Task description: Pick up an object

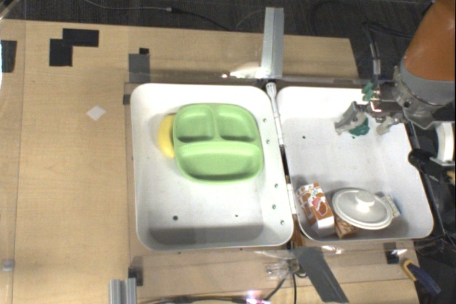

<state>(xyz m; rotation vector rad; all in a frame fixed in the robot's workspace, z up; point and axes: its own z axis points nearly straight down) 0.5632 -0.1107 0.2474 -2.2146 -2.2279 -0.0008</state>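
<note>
My gripper [365,122] hangs over the upper part of the right bin [399,167], below the arm's orange band. Its grey fingers [347,119] stand spread, so it is open. A small teal bit [360,129] shows between them; I cannot tell whether it is a loose object or part of the gripper. At the bin's front lie a red-and-white carton [313,204] and a white lidded pot [364,208], well below the gripper. In the left bin [153,174], a green divided plate [216,141] rests partly over a yellow object [165,137].
A raised divider [278,153] separates the two bins. An upright metal post [273,39] stands behind them. Bare white floor lies between the gripper and the carton and pot. The wooden bench [64,167] extends to the left.
</note>
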